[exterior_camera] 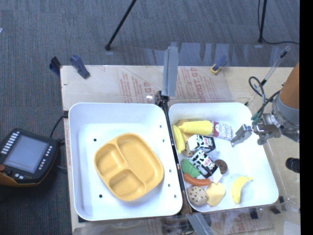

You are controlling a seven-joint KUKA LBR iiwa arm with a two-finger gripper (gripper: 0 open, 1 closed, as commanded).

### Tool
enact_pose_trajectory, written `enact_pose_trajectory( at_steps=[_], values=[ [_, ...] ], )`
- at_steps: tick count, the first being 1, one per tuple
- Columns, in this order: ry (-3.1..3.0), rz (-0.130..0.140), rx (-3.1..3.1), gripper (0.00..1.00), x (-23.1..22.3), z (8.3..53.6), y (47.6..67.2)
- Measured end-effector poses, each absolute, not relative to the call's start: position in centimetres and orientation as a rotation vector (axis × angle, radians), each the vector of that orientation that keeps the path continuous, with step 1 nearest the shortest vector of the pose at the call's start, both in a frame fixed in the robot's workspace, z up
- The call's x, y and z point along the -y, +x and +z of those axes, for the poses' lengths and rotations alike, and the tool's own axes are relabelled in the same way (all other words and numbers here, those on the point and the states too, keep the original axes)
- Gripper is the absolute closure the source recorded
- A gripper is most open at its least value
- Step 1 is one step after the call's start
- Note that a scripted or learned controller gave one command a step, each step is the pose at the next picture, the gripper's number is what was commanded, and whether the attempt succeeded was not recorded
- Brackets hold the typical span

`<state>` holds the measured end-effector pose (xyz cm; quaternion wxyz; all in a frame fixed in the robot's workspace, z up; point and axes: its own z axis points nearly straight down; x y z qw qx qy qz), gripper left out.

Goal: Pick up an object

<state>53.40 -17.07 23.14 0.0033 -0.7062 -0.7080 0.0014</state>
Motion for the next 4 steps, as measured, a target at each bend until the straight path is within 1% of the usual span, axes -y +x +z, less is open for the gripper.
enact_pose_trajectory(
  at_steps=[1, 2, 3, 4],
  values=[
    [-2.216, 0.001, 2.226, 0.0, 13.5, 12.5, 57.5],
    [-2.228, -0.001, 2.212, 0.0, 7.7, 18.7, 56.6],
    [-2.395, 0.002, 2.03, 0.0, 9.8, 9.9, 63.3],
    [-2.419, 0.003, 1.998, 0.0, 10.8, 8.6, 64.4]
  ],
)
